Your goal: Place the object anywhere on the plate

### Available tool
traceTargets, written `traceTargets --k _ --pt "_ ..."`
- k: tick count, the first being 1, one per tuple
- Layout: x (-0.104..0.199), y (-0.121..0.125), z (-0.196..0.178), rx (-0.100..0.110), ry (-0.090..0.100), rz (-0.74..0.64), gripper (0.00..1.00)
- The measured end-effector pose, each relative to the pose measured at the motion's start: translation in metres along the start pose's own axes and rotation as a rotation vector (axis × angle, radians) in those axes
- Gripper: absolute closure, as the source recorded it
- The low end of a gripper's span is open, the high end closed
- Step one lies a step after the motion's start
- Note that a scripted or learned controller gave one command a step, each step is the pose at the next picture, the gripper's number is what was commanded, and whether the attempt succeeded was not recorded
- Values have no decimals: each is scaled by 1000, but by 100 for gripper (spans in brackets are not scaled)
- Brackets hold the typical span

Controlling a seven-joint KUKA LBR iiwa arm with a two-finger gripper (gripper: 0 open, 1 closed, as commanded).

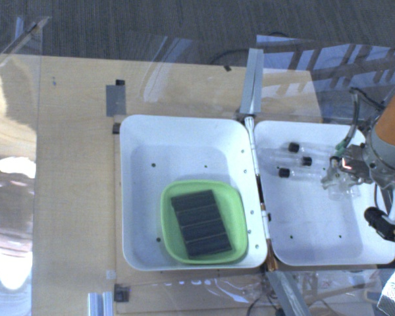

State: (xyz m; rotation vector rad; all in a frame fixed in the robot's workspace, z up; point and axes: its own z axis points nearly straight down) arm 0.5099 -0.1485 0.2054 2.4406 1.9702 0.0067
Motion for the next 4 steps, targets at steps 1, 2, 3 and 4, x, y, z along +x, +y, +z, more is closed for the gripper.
traceTargets --k 1,2,3,4 --pt "64 -36 21 4 1 -82 100" --pt "146 -54 21 3 2 -75 100" --pt "145 -53 21 3 2 -74 0" --pt "147 -51 10 -2 3 -79 100"
